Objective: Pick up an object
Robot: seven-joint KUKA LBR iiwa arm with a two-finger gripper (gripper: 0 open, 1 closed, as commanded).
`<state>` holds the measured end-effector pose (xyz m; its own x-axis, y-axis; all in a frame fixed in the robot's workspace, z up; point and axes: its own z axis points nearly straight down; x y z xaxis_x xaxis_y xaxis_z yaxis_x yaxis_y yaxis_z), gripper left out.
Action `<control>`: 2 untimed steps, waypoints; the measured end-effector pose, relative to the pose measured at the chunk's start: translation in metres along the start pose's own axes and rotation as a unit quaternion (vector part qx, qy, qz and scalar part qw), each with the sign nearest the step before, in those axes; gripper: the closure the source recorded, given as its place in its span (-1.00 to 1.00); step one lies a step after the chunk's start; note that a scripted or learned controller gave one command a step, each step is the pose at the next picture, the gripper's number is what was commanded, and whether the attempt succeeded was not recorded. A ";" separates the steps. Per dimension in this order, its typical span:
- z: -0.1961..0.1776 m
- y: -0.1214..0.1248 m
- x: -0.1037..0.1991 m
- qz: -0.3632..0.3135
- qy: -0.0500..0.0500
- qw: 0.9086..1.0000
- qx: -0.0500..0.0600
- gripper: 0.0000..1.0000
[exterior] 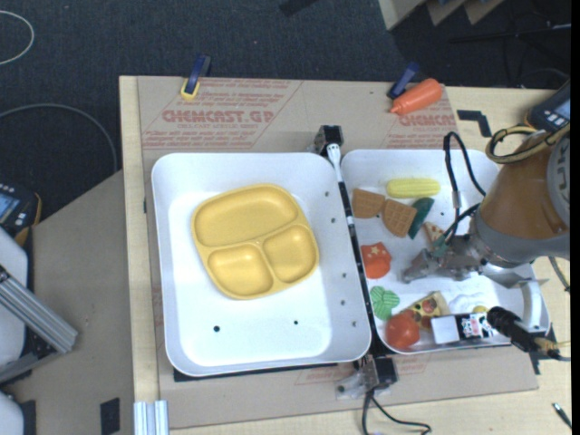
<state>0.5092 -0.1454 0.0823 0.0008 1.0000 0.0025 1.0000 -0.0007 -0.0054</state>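
My gripper hangs low inside the right bin, near its middle, at the end of the grey and orange arm that comes in from the right. Just left of it lies a red toy pepper. Behind it are a brown waffle piece, a brown bread piece, a dark green item and a yellow corn cob. In front lie a green leafy piece, a red tomato, a small multicoloured piece and a white box. I see nothing lifted.
The left bin holds a yellow divided plate. An orange carrot and a blue clamp lie on the bench behind the bins. Black cables loop over the right bin's back.
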 end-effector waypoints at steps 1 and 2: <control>-0.013 0.001 -0.001 0.000 -0.001 1.000 -0.003 1.00; -0.074 0.001 0.006 -0.001 -0.002 1.000 -0.005 1.00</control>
<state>0.5104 -0.1401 0.1560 -0.0014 1.0000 -0.0018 1.0000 0.0015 0.0048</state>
